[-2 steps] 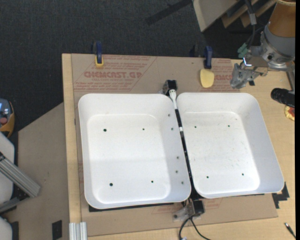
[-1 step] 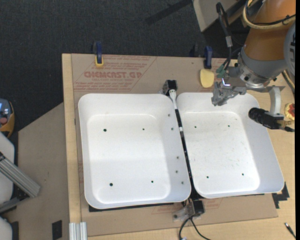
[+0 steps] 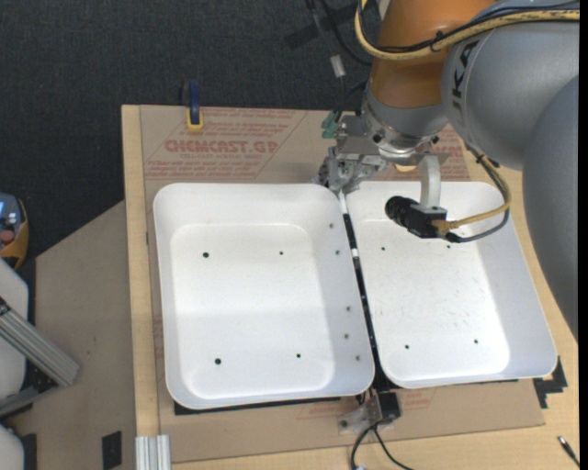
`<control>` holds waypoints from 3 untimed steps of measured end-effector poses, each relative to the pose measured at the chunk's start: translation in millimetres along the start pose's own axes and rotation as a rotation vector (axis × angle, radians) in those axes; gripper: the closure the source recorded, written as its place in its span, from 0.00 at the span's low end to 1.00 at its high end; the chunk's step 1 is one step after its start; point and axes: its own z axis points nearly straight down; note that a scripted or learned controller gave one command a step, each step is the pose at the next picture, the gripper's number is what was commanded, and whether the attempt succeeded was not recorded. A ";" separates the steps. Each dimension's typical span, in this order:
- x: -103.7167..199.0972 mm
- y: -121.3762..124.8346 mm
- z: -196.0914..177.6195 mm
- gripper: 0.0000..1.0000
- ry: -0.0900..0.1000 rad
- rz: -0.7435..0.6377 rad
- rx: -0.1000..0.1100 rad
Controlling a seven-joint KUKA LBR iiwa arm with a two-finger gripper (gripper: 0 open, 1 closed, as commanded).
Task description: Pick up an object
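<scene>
Two white bins [image 3: 248, 197] on brown board [image 3: 230, 138]; fingers [image 3: 342, 174] indistinct, state unclear.

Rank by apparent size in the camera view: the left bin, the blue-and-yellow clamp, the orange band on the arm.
1. Left bin, by far the largest.
2. Orange band, though it sits nearer the camera, which inflates it.
3. Blue-and-yellow clamp, smallest.

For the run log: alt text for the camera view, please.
A grey arm with an orange band reaches in from the right, its gripper low over the far end of the seam between two shallow white bins: left bin and right bin, side by side on a brown board.
</scene>
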 end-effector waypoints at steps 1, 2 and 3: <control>-20.6 1.3 -63.9 1.00 -0.005 0.013 -0.006; -201.8 2.6 -158.0 1.00 -0.016 0.028 -0.009; -124.1 26.0 -65.1 1.00 -0.001 0.006 0.011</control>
